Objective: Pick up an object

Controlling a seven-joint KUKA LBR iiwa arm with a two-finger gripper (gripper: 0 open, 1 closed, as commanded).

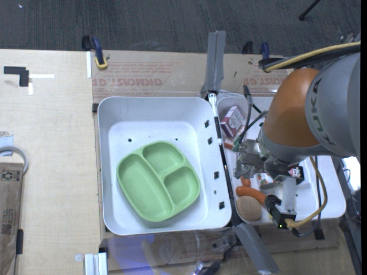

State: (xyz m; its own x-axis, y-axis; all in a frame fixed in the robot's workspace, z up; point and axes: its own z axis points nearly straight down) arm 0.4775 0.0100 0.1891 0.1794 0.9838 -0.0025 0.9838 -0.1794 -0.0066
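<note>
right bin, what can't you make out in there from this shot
- Gripper: the arm's wrist covers it in the camera view, so whether it is open or shut cannot be told.
- Right bin: mostly hidden under the arm.
- Pink packet: print too small to read.
- Orange item and tan round item: partly covered, identity unclear.

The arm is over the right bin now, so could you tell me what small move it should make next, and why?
Probably a short straight descent. The arm hangs over the right bin, where an orange carrot-like piece, a tan round item and a pink-and-white packet lie. Its wrist hides the hand, so whether anything is gripped is unclear.
</note>
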